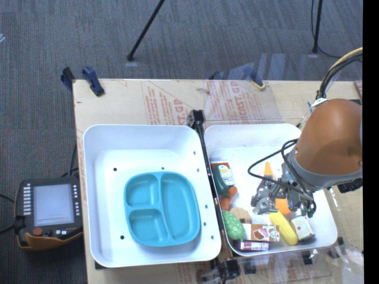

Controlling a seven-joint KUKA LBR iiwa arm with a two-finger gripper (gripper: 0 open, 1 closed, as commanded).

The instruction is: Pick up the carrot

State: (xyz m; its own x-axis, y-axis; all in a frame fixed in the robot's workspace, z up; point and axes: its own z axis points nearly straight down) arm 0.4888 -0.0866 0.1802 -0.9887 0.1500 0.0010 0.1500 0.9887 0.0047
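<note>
Camera view first, working from the near edge of the right bin (216,136) back: along its near wall I've got a small dark packet (254,247), a white-and-red carton (260,232), a yellow corn cob (283,228) and a white box (302,228) toward the near right corner. A green lumpy vegetable (232,224) sits against the near left wall, with a tan piece (240,213) just behind it.

Next back is my gripper (273,197), low over the middle of the bin, mixed up with black cable. I cannot tell how the claw is set from here; the metalwork is a tangle. An orange piece (282,206) lies right under it, touching the corn, and I'm reading that as the carrot, though I'm not certain. Another slim orange item (267,170) stands just beyond the gripper. Nothing visibly pinched.

Along the left wall, a dark green vegetable with an orange-red end (224,185) lies beside a printed packet (224,173).

Left bin (95,152): blue divided plate (161,207) in the middle.

Risk, as I judge it: everything is packed tight, so the claw could nip the corn or wrong orange piece, or snag that cable.
</note>
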